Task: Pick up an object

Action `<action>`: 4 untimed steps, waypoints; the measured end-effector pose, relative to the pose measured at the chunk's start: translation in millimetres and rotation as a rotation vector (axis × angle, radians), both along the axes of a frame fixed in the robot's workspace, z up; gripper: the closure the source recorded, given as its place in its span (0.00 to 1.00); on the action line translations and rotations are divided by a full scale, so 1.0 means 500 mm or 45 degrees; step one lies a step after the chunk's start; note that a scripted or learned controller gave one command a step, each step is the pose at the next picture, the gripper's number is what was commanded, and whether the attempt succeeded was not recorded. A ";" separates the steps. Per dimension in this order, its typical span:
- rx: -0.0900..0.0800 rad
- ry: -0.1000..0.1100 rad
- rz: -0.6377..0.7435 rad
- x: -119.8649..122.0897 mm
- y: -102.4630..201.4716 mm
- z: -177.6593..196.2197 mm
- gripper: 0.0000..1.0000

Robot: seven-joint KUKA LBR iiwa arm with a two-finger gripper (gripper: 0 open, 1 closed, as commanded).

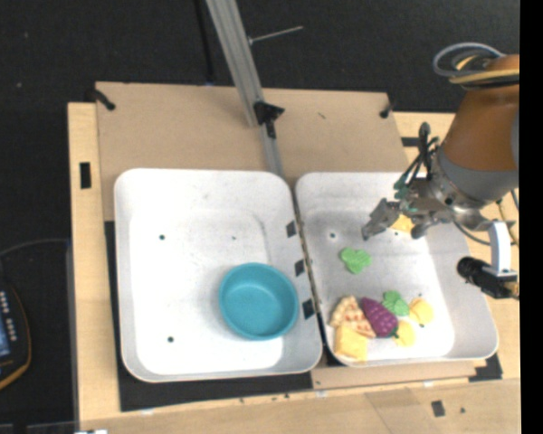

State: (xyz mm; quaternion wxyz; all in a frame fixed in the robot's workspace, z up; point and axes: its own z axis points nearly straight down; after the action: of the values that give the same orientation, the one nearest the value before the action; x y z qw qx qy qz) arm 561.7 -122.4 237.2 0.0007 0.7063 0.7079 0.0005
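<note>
Grey gripper hangs over right bin, fingers spread apart w/ a small yellow bit between them, grip unclear. Green toy lies just below-left; purple grapes & yellow pieces at front. Teal bowl in left bin.

Bowl in left bin; toys in right bin.
</note>
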 end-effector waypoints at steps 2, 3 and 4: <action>0.000 0.005 -0.008 0.012 0.007 -0.115 0.00; -0.001 0.007 -0.006 0.001 0.014 -0.218 0.00; -0.001 0.005 -0.006 0.000 0.011 -0.276 0.00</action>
State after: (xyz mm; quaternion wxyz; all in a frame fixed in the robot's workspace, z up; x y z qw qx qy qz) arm 561.6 -116.7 99.2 -0.0003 0.7080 0.7062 -0.0013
